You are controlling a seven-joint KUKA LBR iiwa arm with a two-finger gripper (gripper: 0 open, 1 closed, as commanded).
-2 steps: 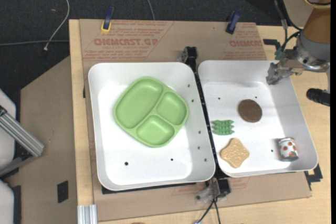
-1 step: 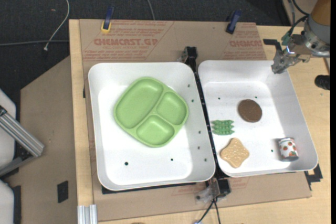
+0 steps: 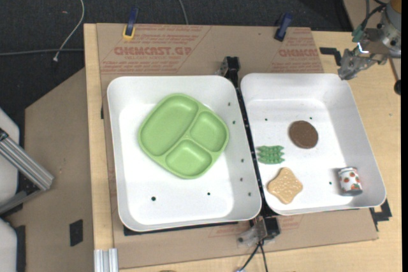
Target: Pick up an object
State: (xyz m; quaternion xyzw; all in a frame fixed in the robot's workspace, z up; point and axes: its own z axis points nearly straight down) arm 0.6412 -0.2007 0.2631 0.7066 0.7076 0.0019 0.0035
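The claw (image 3: 350, 65) hangs over the far right corner of the right bin (image 3: 331, 89), holding nothing; how far it is open I cannot tell. A blind descent there would likely close on bare rim, well apart from every object. The right bin holds a brown disc (image 3: 303, 134), green pea pod (image 3: 269, 153), tan cracker (image 3: 284, 185) and small can (image 3: 349, 180); the left bin (image 3: 127, 137) holds a green divided plate (image 3: 183, 136).
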